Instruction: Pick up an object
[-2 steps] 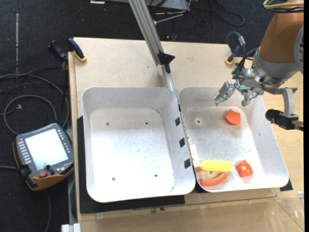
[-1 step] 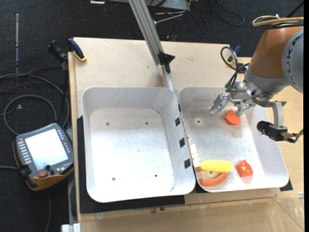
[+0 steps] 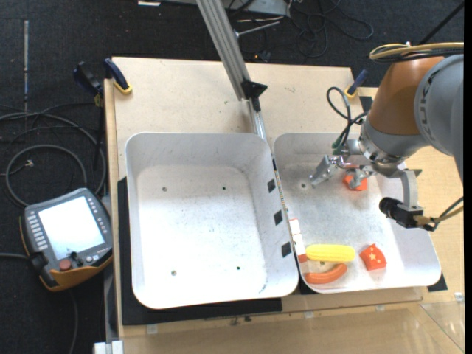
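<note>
In the right bin (image 3: 324, 212), my gripper (image 3: 341, 171) hangs low over the far part of the floor, below the grey arm with its orange band. A small orange object (image 3: 357, 183) lies right under the gripper's right side, partly hidden by it. Whether the gripper touches it, I cannot tell. Near the bin's front edge lie a yellow corn-like piece (image 3: 330, 253), a curved orange-red piece (image 3: 325, 273) just in front of it, and a small red block (image 3: 374, 257) to their right.
The left bin (image 3: 147, 198) stands beside the right one, sharing a raised middle wall (image 3: 279, 198). A slanted metal rail (image 3: 225, 39) runs down to the bins' far junction. A black fitting (image 3: 402, 212) hangs off the arm over the right bin.
</note>
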You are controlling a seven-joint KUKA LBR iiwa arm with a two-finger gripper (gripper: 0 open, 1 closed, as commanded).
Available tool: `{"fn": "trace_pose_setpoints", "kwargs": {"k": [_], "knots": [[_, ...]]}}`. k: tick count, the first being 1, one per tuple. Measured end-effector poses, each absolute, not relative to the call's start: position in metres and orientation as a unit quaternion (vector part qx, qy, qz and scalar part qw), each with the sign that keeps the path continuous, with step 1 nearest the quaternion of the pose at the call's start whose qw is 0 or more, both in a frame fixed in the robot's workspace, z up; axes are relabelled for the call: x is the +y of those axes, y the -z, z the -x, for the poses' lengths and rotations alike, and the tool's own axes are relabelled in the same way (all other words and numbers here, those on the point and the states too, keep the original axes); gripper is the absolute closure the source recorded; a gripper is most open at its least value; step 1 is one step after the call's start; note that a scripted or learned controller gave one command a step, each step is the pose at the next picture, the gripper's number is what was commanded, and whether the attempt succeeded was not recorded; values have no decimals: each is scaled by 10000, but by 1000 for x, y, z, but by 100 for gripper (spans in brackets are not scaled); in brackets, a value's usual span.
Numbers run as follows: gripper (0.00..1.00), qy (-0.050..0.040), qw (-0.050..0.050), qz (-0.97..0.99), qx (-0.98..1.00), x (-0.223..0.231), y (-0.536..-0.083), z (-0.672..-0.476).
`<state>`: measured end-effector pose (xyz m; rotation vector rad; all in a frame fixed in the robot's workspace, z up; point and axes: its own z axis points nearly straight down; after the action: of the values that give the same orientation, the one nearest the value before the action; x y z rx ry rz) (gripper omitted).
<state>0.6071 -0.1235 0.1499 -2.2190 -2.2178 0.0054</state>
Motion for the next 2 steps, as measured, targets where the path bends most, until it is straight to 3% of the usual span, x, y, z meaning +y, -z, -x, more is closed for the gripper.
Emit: {"fn": "trace_pose_setpoints", "kwargs": {"k": [1,2], "knots": [[0,-18,23,7074,-7068,-123,-96,-606],[100,3,-6,7076,-7066,-123,-110,-608]]}}
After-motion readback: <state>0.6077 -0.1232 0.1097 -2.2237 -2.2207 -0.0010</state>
